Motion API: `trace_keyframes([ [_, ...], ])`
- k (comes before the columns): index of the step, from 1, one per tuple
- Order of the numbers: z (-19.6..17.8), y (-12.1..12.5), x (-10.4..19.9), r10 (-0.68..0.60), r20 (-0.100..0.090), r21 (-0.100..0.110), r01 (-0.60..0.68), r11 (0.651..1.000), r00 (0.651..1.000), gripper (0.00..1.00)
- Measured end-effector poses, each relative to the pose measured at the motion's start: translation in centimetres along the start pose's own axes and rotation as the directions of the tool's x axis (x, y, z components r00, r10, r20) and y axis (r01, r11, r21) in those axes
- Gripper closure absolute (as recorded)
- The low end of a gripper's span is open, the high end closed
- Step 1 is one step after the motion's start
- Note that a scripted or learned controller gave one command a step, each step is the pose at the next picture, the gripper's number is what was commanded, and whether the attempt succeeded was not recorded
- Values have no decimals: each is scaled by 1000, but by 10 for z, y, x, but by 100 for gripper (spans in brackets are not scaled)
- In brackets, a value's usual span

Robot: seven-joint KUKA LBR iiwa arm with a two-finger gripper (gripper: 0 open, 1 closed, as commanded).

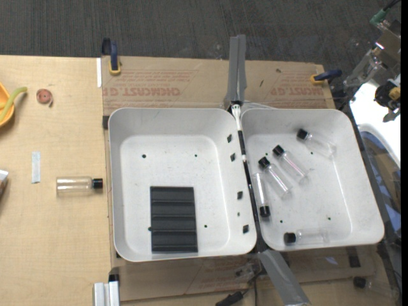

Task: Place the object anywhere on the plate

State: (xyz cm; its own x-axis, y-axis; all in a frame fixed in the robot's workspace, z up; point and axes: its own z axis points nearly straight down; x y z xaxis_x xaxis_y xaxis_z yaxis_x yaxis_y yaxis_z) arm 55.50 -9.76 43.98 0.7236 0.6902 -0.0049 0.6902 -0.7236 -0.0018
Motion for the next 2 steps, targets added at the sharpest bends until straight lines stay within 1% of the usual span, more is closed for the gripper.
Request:
trace_keyframes([
  [1,0,-35,91,315,-1,0,-315,949,949,0],
  [2,-1,-55,164,535,-3,0,-535,845,845,0],
])
